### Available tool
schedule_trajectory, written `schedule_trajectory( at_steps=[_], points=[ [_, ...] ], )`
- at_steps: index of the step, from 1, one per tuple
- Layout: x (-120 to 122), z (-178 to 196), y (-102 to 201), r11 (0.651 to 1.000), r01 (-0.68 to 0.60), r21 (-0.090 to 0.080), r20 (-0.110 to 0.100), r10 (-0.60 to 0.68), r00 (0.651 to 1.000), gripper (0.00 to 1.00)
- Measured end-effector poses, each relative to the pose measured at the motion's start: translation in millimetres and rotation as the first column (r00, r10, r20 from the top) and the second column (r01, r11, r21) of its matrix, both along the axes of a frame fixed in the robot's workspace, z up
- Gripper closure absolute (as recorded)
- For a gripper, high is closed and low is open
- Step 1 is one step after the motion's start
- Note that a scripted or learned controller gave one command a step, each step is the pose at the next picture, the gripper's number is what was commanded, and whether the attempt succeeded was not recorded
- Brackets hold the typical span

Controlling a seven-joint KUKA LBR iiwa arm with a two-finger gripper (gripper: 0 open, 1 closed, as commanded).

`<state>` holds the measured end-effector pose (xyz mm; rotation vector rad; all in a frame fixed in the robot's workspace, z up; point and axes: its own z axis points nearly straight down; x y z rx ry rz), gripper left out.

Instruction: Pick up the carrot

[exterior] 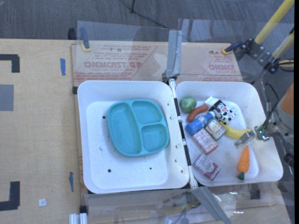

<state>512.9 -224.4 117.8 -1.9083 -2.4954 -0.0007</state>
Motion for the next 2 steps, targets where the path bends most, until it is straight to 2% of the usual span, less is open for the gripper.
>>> schedule_trajectory(
  at_steps=[1, 2],
  points=[
    [-32.0, -30.0, 21.1, 1.000, 0.016, -0.004, 0.009, -0.016, 1.000, 0.00],
    [-32.8, 120.2, 18.4, 0.965, -0.261, -0.003, 0.004, 0.261, 0.965, 0.00]
  ],
)
